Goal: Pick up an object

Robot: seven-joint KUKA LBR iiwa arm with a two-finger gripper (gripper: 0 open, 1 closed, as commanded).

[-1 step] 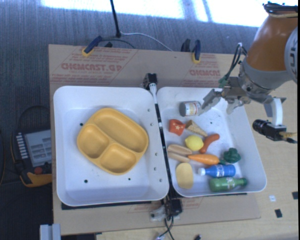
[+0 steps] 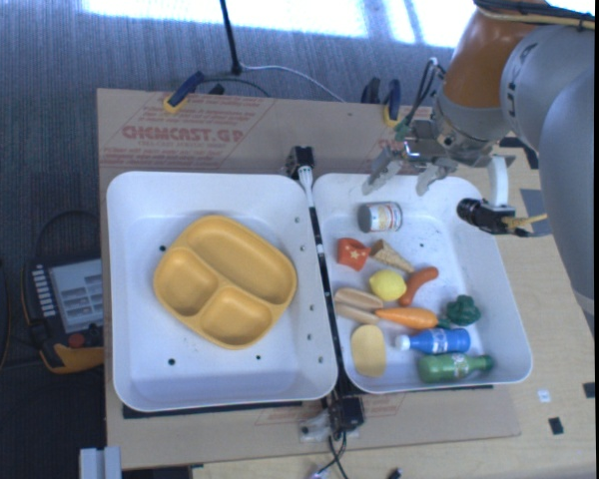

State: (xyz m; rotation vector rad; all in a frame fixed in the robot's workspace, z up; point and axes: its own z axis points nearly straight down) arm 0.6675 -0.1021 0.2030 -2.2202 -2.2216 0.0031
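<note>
My gripper (image 2: pixel 401 176) hangs over the far edge of the right bin (image 2: pixel 499 285), open, with nothing between its fingers. Just below it a small grey can (image 2: pixel 379 217) lies on its side. Further toward the front lie a red strawberry (image 2: pixel 351 253), a tan wedge (image 2: pixel 390 257), a lemon (image 2: pixel 387 285), a reddish sausage (image 2: pixel 419 283), a hot dog bun (image 2: pixel 356 302), a carrot (image 2: pixel 407 317), a green broccoli piece (image 2: pixel 462 310), a blue bottle (image 2: pixel 435 341), a green bottle (image 2: pixel 454 367) and a pale yellow oval (image 2: pixel 368 349).
The left bin (image 2: pixel 140 357) holds a yellow divided plate (image 2: pixel 225 280). A black clamp (image 2: pixel 301 160) sits at the far end of the ridge between the bins. The grey arm with its orange band (image 2: pixel 489 53) comes in from the upper right.
</note>
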